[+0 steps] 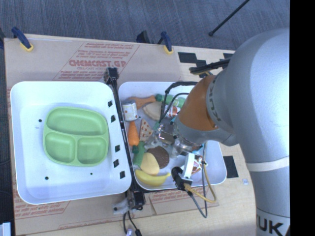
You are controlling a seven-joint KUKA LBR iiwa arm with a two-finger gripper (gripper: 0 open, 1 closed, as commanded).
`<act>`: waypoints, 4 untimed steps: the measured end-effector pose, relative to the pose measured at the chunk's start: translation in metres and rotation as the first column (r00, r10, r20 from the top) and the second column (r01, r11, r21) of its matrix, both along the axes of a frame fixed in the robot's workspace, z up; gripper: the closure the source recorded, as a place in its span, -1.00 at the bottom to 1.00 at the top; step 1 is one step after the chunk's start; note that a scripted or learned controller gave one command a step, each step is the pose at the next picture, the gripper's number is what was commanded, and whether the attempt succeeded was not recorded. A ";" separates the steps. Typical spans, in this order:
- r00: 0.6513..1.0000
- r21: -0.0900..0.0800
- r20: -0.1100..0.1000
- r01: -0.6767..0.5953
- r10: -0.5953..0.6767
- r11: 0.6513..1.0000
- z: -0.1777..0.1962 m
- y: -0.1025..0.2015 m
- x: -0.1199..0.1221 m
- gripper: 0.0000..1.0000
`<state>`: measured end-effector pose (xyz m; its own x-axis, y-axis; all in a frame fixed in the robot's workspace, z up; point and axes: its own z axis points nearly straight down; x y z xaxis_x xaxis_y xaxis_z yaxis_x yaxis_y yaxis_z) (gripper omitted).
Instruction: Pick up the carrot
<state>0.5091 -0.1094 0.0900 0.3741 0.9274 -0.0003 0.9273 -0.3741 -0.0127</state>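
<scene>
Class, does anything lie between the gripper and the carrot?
Yes. A tan wedge-shaped toy lies between the gripper and the carrot, close beside the carrot.

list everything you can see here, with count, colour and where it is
left bin: 1, white, left on the bench
right bin: 1, white, beside the left bin
plate: 1, green, three compartments, in the left bin
carrot: 1, orange, right bin, by its left wall
banana: 1, yellow, right bin, front
can: 1, pale, right bin, behind the carrot
pizza slice: 1, tan, right of the carrot
drumstick: 1, orange-brown, right bin, back
round thing: 1, dark brown, behind the banana
clamps: 2, blue and yellow, bench's back edge
arm: 1, grey with orange band, over the right bin
tool: 1, right of the pizza slice
</scene>
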 end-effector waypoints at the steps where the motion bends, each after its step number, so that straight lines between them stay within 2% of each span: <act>1: 0.962 0.004 0.003 -0.273 0.273 0.962 0.001 -0.014 -0.033 -1.00; 2: 0.958 0.008 -0.004 -0.285 0.285 0.958 0.010 -0.014 -0.034 1.00; 3: 0.843 0.004 0.006 -0.538 0.538 0.843 0.001 0.014 -0.033 1.00; 4: 0.842 0.003 0.006 -0.539 0.539 0.842 0.001 0.014 -0.033 -1.00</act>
<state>0.4760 -0.0953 0.0910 -0.1846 0.9828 0.0048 0.9828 0.1846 -0.0085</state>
